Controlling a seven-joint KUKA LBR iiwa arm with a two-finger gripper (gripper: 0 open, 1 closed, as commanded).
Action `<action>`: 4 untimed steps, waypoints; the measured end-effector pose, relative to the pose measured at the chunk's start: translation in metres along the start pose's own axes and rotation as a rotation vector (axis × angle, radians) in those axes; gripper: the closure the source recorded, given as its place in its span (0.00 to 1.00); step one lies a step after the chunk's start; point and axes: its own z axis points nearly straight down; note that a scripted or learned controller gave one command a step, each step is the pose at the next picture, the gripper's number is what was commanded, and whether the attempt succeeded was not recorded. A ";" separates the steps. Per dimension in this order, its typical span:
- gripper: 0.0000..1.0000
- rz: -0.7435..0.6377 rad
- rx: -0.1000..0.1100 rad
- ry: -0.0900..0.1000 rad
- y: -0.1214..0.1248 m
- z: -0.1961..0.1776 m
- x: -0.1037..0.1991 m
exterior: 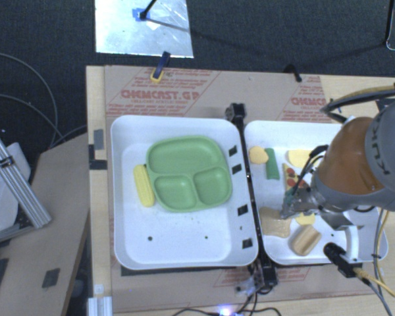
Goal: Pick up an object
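Fingers cannot be made out beneath our gripper (291, 209), low in the right bin (296, 131). Toast slice (274, 224) lies just beneath it toward the bin's front edge, lying flat.

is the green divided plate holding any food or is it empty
Empty. The green plate in the left bin shows three bare compartments; the yellow corn lies beside its left edge on the bin floor, not on it.
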 end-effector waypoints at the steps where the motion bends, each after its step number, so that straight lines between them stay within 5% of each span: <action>1: 1.00 -0.010 0.009 0.002 -0.002 -0.089 0.043; 3: 1.00 -0.014 0.013 0.005 -0.003 -0.136 0.186; 4: 1.00 -0.012 -0.005 0.010 0.001 -0.337 0.217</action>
